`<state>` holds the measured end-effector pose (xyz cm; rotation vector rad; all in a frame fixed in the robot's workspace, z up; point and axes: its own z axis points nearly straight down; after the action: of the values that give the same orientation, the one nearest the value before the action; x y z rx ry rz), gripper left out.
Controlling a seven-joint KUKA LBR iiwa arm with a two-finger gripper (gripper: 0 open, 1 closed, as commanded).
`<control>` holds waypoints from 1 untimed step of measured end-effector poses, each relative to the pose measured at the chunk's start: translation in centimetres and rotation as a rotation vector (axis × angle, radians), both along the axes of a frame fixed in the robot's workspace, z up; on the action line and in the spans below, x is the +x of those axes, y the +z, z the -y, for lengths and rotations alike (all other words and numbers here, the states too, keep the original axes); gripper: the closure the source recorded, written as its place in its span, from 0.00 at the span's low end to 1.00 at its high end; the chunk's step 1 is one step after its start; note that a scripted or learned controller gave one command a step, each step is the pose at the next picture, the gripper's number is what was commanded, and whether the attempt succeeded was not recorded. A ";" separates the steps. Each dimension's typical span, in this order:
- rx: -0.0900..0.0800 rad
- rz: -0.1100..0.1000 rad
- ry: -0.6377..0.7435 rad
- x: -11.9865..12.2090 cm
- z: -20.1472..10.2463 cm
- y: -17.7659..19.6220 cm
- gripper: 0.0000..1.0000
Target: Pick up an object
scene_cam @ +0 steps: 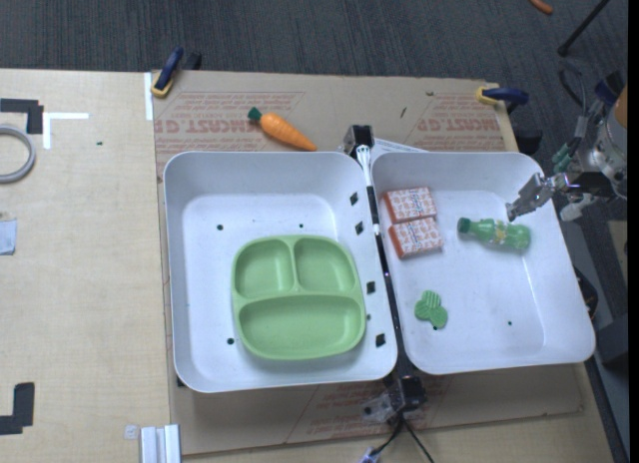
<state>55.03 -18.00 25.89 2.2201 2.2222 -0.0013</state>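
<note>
The right bin (pixel 539 336) holds a green bottle (pixel 494 233) lying on its side, two red-and-white boxes (pixel 411 204) (pixel 415 238) stacked near its left wall, and a small green toy (pixel 431 309) toward the front. My gripper (pixel 545 208) hovers at the bin's right rim, just right of and above the bottle. Its fingers stand open, the left fingertip (pixel 519 210) close to the bottle's base, and nothing is between them.
The left bin (pixel 190 251) carries a green divided plate (pixel 298 296). A toy carrot (pixel 283 129) lies on the cardboard behind the bins. Blue clamps (pixel 168 72) (pixel 504 97) sit at the cardboard's back corners. The bench edge and dark floor lie to the right.
</note>
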 end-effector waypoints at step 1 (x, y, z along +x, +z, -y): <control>0.000 0.001 -0.030 2.5 2.4 -15.3 0.00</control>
<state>57.53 -20.37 10.62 2.2520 2.1886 -0.0005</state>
